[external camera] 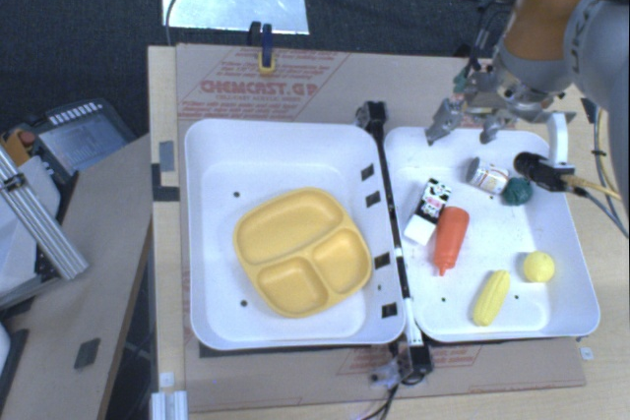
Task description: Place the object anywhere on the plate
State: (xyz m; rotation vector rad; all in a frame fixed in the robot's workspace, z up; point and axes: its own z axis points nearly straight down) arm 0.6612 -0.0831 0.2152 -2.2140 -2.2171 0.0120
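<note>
A yellow plate (298,251) with three compartments lies in the left bin (212,162). The right bin (571,310) holds an orange carrot (450,238), a white box with black spots (427,210), a yellow corn cob (490,297), a small yellow ball (537,267), a small pale can (488,178) and a dark green lump (517,192). My gripper (464,127) hangs over the far edge of the right bin, open, with nothing between its fingers. It is above and behind the can and the spotted box.
A black divider strip (386,211) runs between the two bins. Cardboard (266,84) lies under the bins. A grey device (84,138) and a metal rail (39,221) sit on the side table at the left.
</note>
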